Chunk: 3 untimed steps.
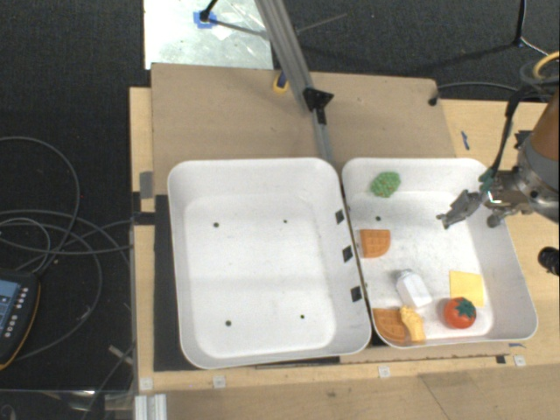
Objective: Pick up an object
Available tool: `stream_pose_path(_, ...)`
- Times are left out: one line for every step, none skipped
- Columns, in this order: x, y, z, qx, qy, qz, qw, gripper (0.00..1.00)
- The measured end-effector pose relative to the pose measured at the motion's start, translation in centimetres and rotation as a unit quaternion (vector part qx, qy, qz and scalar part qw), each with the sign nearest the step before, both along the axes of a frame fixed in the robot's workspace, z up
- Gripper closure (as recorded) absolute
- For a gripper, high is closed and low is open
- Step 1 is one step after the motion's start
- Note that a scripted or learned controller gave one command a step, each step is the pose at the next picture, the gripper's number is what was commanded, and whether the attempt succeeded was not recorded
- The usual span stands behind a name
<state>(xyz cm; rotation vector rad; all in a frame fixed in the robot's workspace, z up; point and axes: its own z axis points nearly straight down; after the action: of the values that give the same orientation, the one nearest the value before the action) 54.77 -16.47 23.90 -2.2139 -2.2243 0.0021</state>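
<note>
reaching in from the right, the grey arm [541, 160] held its gripper [472, 210] over the upper right part of the right bin [516, 261], above bare white floor. its two fingers [456, 212] were spread apart with nothing between them, one pointing down-left toward the bin's middle, the other nearer the right wall.

all the objects lay in that right bin. a green leafy piece [385, 184] sat near the top left corner, well apart from the gripper. an orange wedge [375, 243] lay against the left wall, about halfway down. lower, a small white bottle [412, 289] lay tilted near the centre - just below it a yellow-orange piece [412, 324] touched a second orange wedge [390, 324] in the bottom left corner. a yellow square block [466, 285] lay toward the right, and a red tomato [460, 313] with a green top sat just beneath it, touching or nearly so.

the left bin [262, 261] showed a white floor with a few small dark dots. both bins sat side by side on the tan worktop [367, 112] - a grey pole [289, 42] crossed above it at a slant.
</note>
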Motion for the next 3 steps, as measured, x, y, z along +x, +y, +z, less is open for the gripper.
stream_pose_path(0.1,0.0,0.2,-0.0006,-0.002,0.0,1.0,0.0)
stream_pose_path(0.0,1.0,-4.7,0.0,0.0,-0.001,1.0,0.0)
stream_pose_path(-0.7,1.4,-9.2,0.0,0.0,-0.002,1.0,0.0)
